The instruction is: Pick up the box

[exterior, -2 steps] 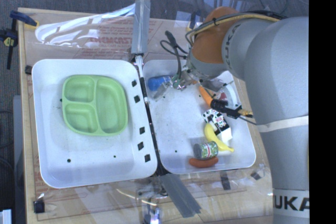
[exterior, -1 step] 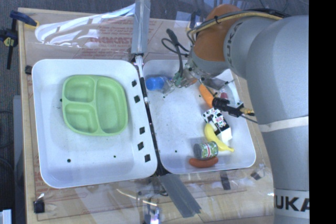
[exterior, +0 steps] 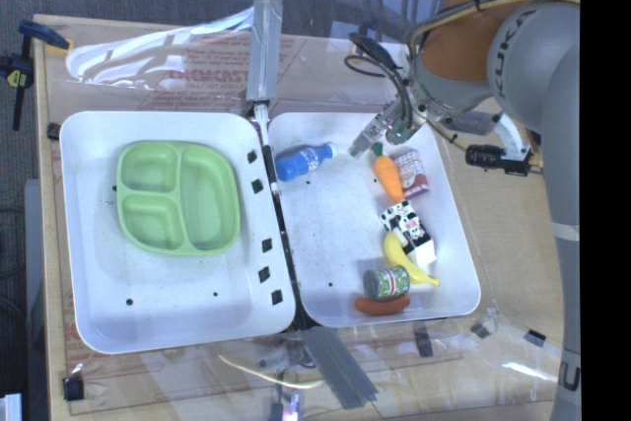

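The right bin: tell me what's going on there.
The arm's gripper hangs over the far end of the right bin, just above the carrot and right of the blue bottle. The box, black-and-white patterned, lies nearer the front beside the banana, with a can below. It is not yet picked up. The left bin holds a green tray.

The right bin (exterior: 325, 301) has bare floor through its middle and left. Its right side is crowded: carrot (exterior: 388, 176), box (exterior: 410, 231), banana (exterior: 405, 264), can (exterior: 386, 282) and sausage (exterior: 383, 306) packed close. A blue bottle (exterior: 300, 161) blocks the upper left corner.
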{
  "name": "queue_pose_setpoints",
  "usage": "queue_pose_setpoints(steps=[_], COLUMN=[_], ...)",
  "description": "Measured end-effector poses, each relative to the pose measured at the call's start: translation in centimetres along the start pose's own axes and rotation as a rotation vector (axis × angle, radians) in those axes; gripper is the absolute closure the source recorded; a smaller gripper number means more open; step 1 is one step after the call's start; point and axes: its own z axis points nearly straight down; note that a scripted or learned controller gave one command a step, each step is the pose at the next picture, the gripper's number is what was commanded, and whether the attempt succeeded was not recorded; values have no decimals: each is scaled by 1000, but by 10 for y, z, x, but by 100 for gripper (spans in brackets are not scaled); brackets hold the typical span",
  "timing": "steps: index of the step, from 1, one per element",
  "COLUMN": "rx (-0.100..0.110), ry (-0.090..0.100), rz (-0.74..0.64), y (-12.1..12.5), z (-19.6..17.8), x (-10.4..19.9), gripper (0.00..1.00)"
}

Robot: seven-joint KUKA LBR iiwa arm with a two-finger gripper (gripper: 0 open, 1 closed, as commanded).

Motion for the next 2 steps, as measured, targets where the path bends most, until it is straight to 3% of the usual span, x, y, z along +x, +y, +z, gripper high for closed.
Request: queue_pose_setpoints(steps=[1,2], rx=[0,1], ry=[0,1], rz=[0,-49], y=[0,1], z=[0,-58], x=[0,-19], gripper=[0,0])
